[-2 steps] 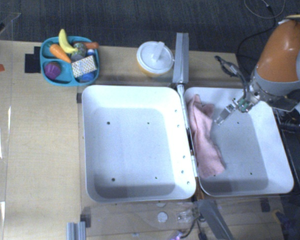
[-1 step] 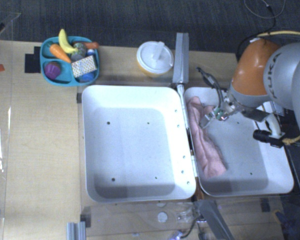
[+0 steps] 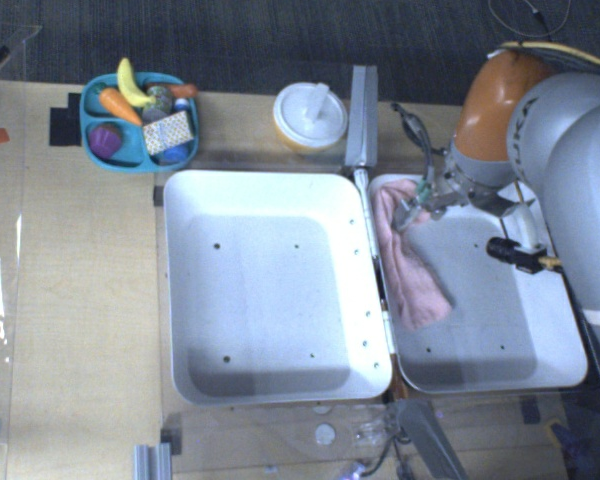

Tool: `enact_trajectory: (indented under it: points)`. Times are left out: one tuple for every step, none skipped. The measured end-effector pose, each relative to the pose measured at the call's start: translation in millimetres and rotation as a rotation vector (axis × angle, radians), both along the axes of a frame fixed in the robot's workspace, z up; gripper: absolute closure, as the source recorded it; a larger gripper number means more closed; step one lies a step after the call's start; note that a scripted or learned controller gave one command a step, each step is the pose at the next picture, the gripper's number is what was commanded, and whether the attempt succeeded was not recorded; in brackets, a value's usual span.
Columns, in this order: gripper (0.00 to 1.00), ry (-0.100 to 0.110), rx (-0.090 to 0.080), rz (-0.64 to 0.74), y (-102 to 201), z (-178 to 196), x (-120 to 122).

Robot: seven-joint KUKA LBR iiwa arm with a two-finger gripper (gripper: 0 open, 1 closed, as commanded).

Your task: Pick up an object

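**Claw at the cloth's upper end**

Camera view: on the wooden counter (image 3: 70,298), the right bin (image 3: 500,358) holds a pink cloth (image 3: 408,263) along its left wall, its long axis running toward the camera. The claw (image 3: 412,213) touches the cloth's top; its state cannot be told.

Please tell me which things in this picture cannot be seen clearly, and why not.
- Gripper, camera view: small and partly behind the wrist, over the pink cloth; whether it grips the cloth is unclear.
- Right bin: its right side is covered by the arm.
- Blue tray: the small items are too tiny to name surely.
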State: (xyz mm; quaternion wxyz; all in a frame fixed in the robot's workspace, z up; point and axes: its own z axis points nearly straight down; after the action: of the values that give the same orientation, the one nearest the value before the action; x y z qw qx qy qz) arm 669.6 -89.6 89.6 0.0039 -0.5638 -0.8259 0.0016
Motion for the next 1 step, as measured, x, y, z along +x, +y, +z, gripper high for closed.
enact_trajectory:
  points:
    - [1.00, -0.016, -0.005, 0.005, 0.1, 10.1, 4.1]
